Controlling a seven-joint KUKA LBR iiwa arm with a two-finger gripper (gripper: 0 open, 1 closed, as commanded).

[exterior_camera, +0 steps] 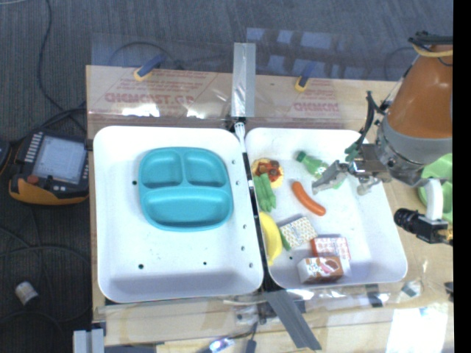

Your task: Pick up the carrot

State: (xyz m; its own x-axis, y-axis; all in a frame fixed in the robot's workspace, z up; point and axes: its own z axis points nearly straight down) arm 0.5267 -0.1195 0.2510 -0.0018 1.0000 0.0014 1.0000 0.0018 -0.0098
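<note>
left bin (110, 219): teal tray (184, 187) | right bin (383, 226): carrot (308, 198) | tool (346, 176) spread wide, empty

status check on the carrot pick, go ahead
Gripper open, hovering in the right bin, nothing between fingers. Carrot lying loose just left of it. Green bottle close by, otherwise clear approach.

Carrot (308, 198) lies clear above — green bottle (311, 162) near, patterned packet (298, 232) just below.
</note>
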